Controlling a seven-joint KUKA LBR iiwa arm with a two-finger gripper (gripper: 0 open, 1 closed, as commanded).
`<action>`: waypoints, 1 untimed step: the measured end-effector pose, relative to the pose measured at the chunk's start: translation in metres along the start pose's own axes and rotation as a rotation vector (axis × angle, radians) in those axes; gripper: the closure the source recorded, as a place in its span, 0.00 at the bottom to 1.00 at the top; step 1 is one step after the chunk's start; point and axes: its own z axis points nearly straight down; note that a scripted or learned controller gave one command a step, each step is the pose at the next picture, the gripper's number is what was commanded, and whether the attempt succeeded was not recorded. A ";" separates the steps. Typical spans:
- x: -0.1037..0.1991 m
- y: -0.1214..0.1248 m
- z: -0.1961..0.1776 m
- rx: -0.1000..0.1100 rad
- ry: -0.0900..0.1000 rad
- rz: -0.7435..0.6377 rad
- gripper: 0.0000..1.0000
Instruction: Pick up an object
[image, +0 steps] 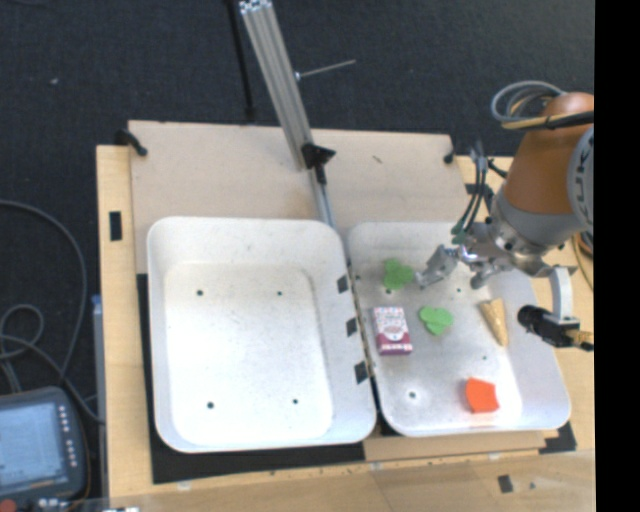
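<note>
Several small objects lie in the right bin (540, 400): a green piece (398, 273) near the back left, a second green piece (436, 320) in the middle, a maroon box (391, 330) by the left wall, an orange block (481, 395) at the front and a tan cone (494, 320) on the right. My gripper (460, 275) hangs over the back of this bin, right of the first green piece and above the second. It is open, with nothing between its fingers.
The left bin (250, 330) stands beside the right one, their walls touching. A slanted aluminium post (285, 90) rises behind the bins. The arm's black bracket (548, 325) reaches over the right bin's right side.
</note>
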 end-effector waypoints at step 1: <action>-0.004 -0.002 0.063 0.001 0.000 0.001 0.00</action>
